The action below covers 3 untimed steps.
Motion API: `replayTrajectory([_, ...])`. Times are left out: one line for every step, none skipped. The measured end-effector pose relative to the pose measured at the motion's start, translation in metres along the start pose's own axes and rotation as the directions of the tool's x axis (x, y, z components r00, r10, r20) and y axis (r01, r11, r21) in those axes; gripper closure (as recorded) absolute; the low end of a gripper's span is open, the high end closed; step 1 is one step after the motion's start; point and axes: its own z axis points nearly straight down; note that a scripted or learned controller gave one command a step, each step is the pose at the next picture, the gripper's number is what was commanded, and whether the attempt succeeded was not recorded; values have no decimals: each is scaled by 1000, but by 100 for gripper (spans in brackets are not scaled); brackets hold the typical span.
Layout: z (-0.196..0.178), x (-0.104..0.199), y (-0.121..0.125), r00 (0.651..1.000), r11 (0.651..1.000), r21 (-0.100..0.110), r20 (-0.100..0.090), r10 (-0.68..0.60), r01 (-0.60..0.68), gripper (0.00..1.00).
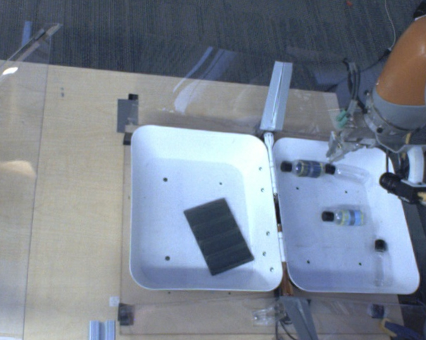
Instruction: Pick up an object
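- Light wooden bench point(57, 194) seen from above, dark ribbed floor behind it, clear plastic sheeting over parts of the top.
- Two shallow white bins side by side: left bin point(150, 163), right bin point(399, 272).
- Left bin holds a dark ribbed rectangular pad point(218, 236), lying flat, turned at an angle, toward the bin's front right.
- Right bin holds three items: a small clear bottle with dark caps point(308, 168) lying on its side near the back left; a second small bottle point(343, 218) lying on its side near the middle; a small black cap-like piece point(379, 245) to the front right, apart from both bottles.
- Arm point(408, 68) comes in at upper right, orange band visible.
- Gripper point(341, 147) sits over the back edge of the right bin, just right of the first bottle; nothing seen between the fingers; how far apart they are, cannot tell, too small and cluttered.
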Motion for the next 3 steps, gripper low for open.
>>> replayTrajectory([-9, 1, 1, 1000, 1000, -1, 1, -6, 6, 100])
replayTrajectory([-18, 1, 2, 1000, 1000, -3, 2, -11, 11, 100])
replayTrajectory([10, 18, 33, 998, 998, 4, -3, -56, 56, 100])
